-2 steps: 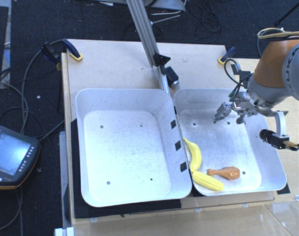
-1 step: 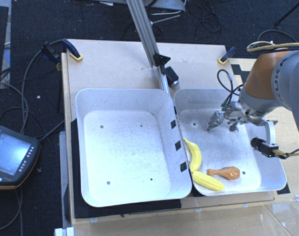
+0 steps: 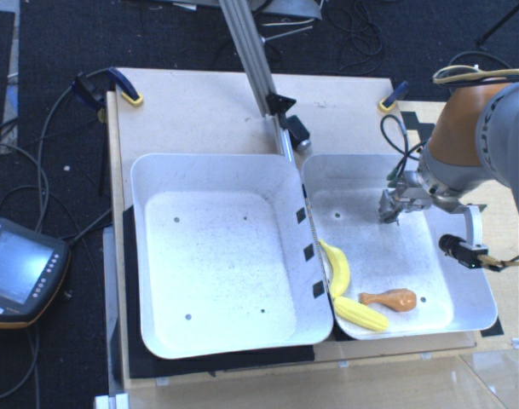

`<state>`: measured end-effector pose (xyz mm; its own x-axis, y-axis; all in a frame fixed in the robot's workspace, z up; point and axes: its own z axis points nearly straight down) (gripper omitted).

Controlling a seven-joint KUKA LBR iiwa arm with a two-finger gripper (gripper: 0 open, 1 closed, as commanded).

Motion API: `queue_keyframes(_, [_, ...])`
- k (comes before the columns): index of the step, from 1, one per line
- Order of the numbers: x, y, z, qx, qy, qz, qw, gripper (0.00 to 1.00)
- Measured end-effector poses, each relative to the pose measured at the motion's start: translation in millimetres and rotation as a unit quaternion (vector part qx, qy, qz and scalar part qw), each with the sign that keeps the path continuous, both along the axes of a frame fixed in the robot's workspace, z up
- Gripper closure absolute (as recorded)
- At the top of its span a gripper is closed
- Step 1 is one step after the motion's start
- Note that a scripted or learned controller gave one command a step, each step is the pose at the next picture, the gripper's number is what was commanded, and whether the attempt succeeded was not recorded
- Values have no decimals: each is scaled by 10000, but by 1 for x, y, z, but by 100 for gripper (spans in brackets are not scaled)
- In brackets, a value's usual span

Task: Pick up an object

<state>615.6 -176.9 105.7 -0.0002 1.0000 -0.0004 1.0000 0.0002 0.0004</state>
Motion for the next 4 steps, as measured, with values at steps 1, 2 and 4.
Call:
queue_keyframes(1, [10, 0, 48, -2, -18, 2, 10000, 100])
queue_keyframes(2, [2, 4, 97, -2, -20, 2, 10000, 100])
queue_keyframes(4, [-19, 56, 149, 6, 1, 16, 10000, 100])
